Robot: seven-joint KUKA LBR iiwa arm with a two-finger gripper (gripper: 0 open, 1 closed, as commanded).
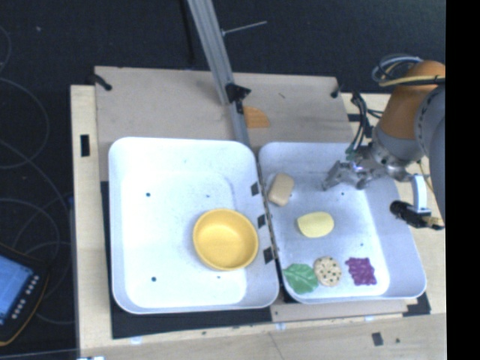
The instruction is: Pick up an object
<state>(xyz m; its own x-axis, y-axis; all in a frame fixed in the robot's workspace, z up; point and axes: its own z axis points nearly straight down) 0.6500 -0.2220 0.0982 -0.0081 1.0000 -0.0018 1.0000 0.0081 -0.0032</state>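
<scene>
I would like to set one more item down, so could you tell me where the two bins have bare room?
The left bin is bare all round the yellow bowl. The right bin is crowded along its near edge by the green leaf, cookie and purple grapes; bare floor lies between the yellow piece and the gripper.

Overhead slanted view of the bench [90,201] bearing two shallow white bins side by side. The left bin [150,171] holds a yellow bowl [224,239] near its right wall. The right bin [390,268] holds a tan block [280,190] at its upper left, a pale yellow oval piece [315,224] near the centre, and, in a row along the lower edge, a green leaf-shaped piece [300,277], a speckled cookie [327,271] and a purple cluster [362,271]. The grey arm [405,126] enters from the right; its claw [339,177] hangs over the bin's upper part, with nothing seen between its fingers.
</scene>
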